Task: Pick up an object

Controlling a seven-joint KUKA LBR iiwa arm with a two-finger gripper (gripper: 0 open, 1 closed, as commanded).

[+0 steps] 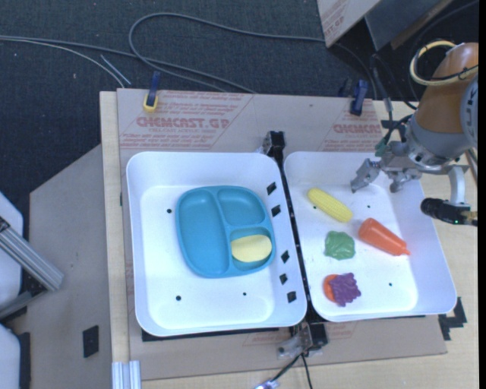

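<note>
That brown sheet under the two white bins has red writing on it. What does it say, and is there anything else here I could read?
"CHEMCAST GP": red print on the brown sheet, above the left bin; the last letters are blurred, so this reading is unsure.
The same red print repeats above the right bin, too blurred to read.
Red print on the cardboard box at the top edge: too small to read.

The arm [448, 91] is cut off by the frame's right edge above the right bin [433, 258]. The purple item [343, 289] near that bin's front wall is too small to identify (grapes, perhaps, over something red).
</note>
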